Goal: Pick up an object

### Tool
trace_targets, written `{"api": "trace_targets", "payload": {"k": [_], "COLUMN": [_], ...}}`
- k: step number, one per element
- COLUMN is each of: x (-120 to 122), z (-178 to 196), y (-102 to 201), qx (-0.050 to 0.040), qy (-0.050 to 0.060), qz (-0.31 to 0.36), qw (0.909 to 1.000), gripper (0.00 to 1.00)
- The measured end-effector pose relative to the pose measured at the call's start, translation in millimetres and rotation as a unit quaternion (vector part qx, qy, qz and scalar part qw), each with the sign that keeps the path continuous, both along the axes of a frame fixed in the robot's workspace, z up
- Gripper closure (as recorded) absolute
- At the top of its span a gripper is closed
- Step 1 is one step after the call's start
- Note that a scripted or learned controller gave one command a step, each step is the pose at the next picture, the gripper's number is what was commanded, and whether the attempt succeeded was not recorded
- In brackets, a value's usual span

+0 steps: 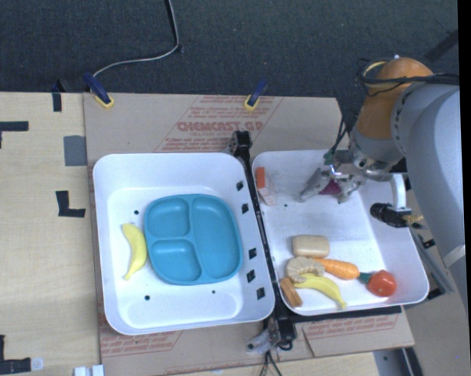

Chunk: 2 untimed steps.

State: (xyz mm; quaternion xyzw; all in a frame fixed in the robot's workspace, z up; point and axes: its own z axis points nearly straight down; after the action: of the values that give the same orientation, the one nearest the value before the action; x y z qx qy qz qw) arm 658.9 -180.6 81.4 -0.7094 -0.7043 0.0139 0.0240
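Observation:
My gripper (325, 194) hangs over the upper part of the right bin (391, 239), its two fingers spread apart, so it is open. A small dark-red patch (329, 188) shows between the fingers; I cannot tell what it is. Lower in the same bin lie a beige block (310, 245), a carrot (339, 269), a red tomato-like piece (383, 283), a yellow banana (325, 287), a brown sausage-like piece (290, 292) and a pale lump (302, 266). A small orange-and-white item (261, 185) rests by the bin's left wall.
The left bin (116, 180) holds a blue divided plate (192, 239) and a second yellow banana (134, 250) beside it. The grey arm with its orange band (387, 101) comes in from the right over the right bin's rim.

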Motion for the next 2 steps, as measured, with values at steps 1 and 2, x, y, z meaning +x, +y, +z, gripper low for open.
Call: {"api": "trace_targets", "payload": {"k": [1,2], "x": [9.7,10.1], "z": [47.5,5.0], "y": [-28.3,-9.5], "qx": [-0.0082,-0.0087], "qy": [-0.027,-0.027], "qz": [0.004,0.004], "qw": [0.9996,0.9996], "gripper": [0.00,0.00]}}
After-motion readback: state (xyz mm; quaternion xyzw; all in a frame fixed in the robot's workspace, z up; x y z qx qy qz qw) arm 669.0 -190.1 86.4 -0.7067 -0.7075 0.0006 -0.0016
